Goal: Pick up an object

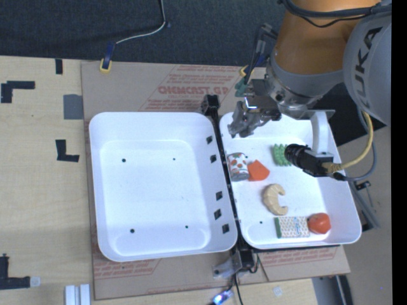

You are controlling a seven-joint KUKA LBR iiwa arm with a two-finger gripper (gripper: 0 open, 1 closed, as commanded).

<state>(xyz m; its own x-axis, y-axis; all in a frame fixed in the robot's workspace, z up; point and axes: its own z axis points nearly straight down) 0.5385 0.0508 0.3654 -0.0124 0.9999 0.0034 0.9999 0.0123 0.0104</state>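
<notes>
We see the gripper (245, 124) over the far end of the right bin (334, 192); whether its fingers are parted we cannot tell. The nearest object, a small can (237, 166), lies just below it, touching an orange wedge (258, 171).

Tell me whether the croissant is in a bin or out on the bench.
In a bin. The croissant lies on the floor of the right bin, between the orange wedge and the patterned packet.
</notes>
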